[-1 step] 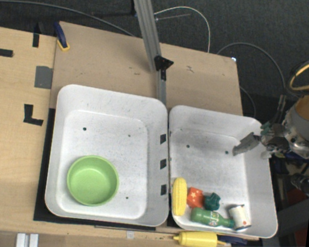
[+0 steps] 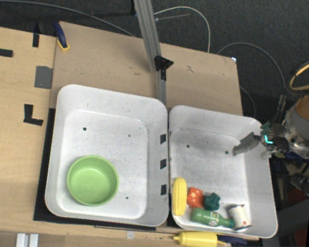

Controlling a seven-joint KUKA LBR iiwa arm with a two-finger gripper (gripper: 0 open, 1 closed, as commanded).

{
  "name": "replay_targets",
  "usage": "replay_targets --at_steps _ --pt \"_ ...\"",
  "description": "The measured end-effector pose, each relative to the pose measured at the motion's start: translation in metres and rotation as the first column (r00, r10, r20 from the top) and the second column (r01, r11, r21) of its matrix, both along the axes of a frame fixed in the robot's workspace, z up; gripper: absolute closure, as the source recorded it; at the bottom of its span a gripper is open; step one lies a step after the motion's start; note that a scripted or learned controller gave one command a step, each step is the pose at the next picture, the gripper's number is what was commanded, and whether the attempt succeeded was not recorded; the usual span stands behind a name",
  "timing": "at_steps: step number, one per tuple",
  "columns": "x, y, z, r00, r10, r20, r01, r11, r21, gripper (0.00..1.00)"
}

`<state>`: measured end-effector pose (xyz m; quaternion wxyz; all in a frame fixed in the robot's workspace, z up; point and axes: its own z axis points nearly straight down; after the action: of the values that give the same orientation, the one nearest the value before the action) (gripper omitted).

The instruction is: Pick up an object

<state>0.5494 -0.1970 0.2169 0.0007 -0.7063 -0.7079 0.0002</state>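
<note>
Approach step, nothing grasped. Pincer [image 2: 243, 144] hovers at the upper-right rim of the right bin [image 2: 222, 123]; finger state can't be told. Candidate objs, incl. corn cob [image 2: 179, 195] & green bottle [image 2: 210, 217], cluster along the bin's near wall. Next: descend toward them.

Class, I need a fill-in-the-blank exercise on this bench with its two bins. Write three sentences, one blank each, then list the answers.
1. The green bowl lies in the ____ bin.
2. The corn cob lies in the right bin beside an ____ item.
3. The yellow bottle lies ____ the bins, on the bench.

Answers: left; orange; outside
</note>
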Motion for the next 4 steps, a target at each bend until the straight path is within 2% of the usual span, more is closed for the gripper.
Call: replay_targets --at_steps 1,2,3,4 --pt "-0.002 -0.007 -0.062 1.000 -0.002 -0.006 0.002 1.000 0.000 0.00" --pt "-0.004 -0.012 -0.107 1.000 -0.001 -0.005 0.001 1.000 0.000 0.00" --pt "-0.004 -0.012 -0.128 1.000 -0.001 0.000 0.001 1.000 -0.002 0.00" --pt "-0.004 -0.011 -0.118 1.000 0.001 0.000 -0.001 1.000 -0.001 1.00"
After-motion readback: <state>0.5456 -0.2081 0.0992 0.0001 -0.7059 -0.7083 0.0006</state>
